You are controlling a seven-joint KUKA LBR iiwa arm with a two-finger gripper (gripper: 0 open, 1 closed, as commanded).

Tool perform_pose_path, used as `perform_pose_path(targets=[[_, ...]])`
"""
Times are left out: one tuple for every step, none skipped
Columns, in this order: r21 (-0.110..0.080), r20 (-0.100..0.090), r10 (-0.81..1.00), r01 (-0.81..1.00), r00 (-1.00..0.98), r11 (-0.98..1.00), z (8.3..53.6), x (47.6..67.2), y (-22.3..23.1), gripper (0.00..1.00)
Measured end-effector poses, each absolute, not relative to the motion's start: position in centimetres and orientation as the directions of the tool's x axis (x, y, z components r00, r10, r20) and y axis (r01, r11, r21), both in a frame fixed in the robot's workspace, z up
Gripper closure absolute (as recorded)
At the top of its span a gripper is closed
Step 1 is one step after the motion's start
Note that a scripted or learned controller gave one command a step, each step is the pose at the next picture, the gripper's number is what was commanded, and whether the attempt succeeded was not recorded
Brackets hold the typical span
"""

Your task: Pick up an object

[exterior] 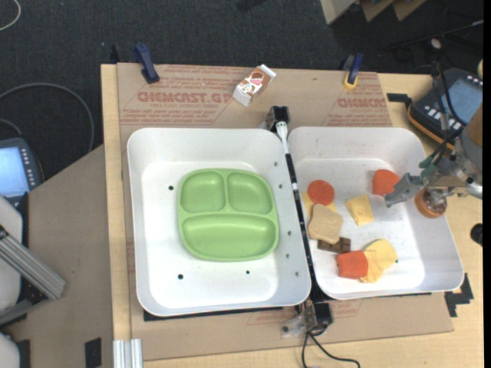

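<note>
The right bin (430,267) holds several toy foods: a red-orange round piece (321,192), a yellow cheese block (360,210), a tan bread slice (324,223), a small brown piece (335,244), an orange-red cylinder (352,264), a yellow piece (380,256) and a red-orange piece (385,180). My gripper (401,192) hangs over the bin's right side, just right of and below that last red-orange piece. Nothing is seen held in it.
The left bin (146,205) carries a green divided plate (228,213). A small red-and-white carton (253,85) lies on the bench behind the bins. Blue clamps (146,62) (352,69) grip the board's far edge. The arm's orange band (431,204) overhangs the right bin's rim.
</note>
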State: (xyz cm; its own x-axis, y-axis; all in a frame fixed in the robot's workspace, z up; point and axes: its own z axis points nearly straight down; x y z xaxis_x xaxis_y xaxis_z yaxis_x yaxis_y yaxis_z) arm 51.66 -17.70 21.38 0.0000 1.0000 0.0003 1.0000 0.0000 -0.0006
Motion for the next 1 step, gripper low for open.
perform_pose_path(targets=[[-0.005, 0.015, 1.0, 1.0, -0.003, 0.003, 14.58, 56.79, -21.91, 0.0]])
